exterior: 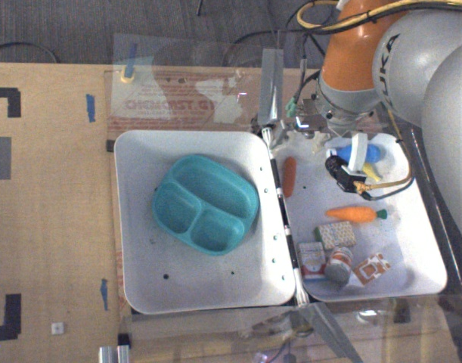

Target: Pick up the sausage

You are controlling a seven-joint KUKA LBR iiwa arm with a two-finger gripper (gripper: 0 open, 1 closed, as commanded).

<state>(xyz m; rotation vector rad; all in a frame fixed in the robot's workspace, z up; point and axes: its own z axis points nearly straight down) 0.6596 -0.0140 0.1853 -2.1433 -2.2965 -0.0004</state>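
The sausage (289, 176) is lying in the right bin (427, 271), close against its left wall and running along it; the claw (315, 125) is hanging over that bin's far end, near the sausage, and I am not managing to tell whether it is apart or together; a carrot (355, 214) is lying mid-bin; a teal tray (206, 203) is sitting in the left bin (140, 271).

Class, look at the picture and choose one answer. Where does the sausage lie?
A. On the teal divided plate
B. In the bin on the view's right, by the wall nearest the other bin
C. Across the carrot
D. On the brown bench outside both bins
B: the sausage lies in the bin on the view's right, close to its wall beside the other bin, apart from the teal plate and the carrot.
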